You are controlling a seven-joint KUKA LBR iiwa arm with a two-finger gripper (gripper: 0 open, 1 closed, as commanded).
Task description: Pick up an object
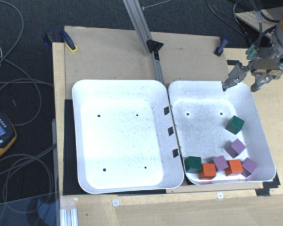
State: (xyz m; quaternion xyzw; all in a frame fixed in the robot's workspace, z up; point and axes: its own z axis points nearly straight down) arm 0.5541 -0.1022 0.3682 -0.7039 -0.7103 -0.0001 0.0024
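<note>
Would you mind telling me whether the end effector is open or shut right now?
Open: the end effector has its two fingers spread apart with nothing between them, above the right bin's far corner.

Gripper [244,80] at approx 2 o'clock of frame, over far right corner of right bin [198,95], fingers spread apart w/ nothing between them. Blocks bunched at bin's 5 o'clock: green block [193,164], orange block [208,170], purple block [220,162], second orange block [235,166], purple one [249,165] at far end of row. Just above row, another purple block [236,147]; a green cube [235,125] at 3 o'clock, apart from rest. Left bin [78,126] touching right bin's side.
</note>
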